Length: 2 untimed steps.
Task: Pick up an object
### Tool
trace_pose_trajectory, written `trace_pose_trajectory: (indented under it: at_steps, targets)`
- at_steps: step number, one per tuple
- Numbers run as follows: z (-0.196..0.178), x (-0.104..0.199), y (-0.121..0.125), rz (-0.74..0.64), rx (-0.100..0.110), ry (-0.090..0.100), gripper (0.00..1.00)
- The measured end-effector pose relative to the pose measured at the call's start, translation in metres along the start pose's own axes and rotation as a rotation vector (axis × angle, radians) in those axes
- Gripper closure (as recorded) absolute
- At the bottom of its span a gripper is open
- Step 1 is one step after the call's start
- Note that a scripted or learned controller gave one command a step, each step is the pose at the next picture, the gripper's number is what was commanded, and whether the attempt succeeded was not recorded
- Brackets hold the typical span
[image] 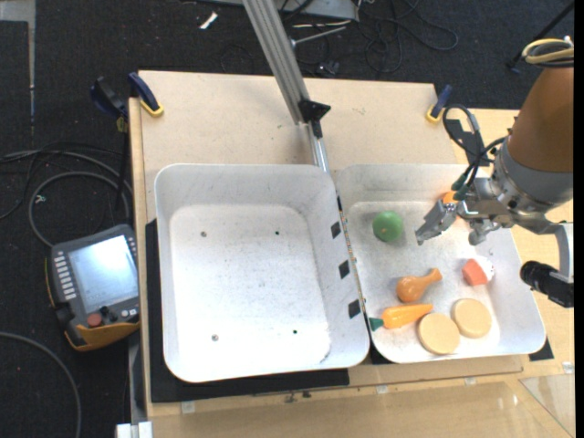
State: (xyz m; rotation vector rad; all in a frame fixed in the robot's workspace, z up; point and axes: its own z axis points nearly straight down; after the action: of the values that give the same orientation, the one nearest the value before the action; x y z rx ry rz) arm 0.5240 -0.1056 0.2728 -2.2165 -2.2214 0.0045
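All the toys are sitting in the right bin (511,336); the hand (456,226) is hovering spread open and empty, probably lining up on the green ball (388,226) just left.

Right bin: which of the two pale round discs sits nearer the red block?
The upper-right disc, just below the red block; the other disc lies lower left, beside the carrot.
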Motion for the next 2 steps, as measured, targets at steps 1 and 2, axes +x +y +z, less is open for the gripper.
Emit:
trace_pose_trajectory:
  at_steps: [1,2]
  targets:
    - [-0.002,0.0,0.001,0.003,-0.005,-0.001,0.0]
    - [0.06,-0.002,0.005,0.004,0.002,0.0,0.0]
